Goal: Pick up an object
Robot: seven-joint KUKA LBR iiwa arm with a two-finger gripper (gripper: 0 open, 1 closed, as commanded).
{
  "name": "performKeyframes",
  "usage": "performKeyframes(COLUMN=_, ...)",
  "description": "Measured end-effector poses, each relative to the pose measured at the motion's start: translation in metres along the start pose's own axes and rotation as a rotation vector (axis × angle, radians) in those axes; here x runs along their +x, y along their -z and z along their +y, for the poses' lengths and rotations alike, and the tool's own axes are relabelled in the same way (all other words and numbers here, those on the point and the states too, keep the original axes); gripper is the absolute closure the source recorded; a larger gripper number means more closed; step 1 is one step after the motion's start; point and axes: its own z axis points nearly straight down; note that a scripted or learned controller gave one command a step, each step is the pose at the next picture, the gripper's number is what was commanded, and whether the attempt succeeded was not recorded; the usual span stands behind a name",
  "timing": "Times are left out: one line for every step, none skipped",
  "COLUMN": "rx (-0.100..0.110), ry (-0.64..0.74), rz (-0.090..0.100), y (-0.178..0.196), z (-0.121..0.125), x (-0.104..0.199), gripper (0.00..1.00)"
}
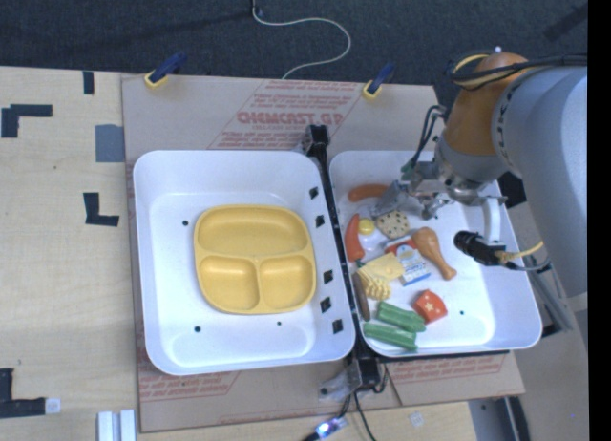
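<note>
two white bins (162, 239), yellow tray (255, 258) left, toy food right; claw (401, 202) low over it, grip state unclear

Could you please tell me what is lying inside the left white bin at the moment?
A yellow divided tray lies flat in the left bin. What lies under it is hidden.
</note>
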Motion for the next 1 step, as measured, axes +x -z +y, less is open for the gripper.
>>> performKeyframes(rx=-0.005, ry=0.001, rz=-0.001, y=0.014, z=0.0016, x=0.0004, gripper=1.0)
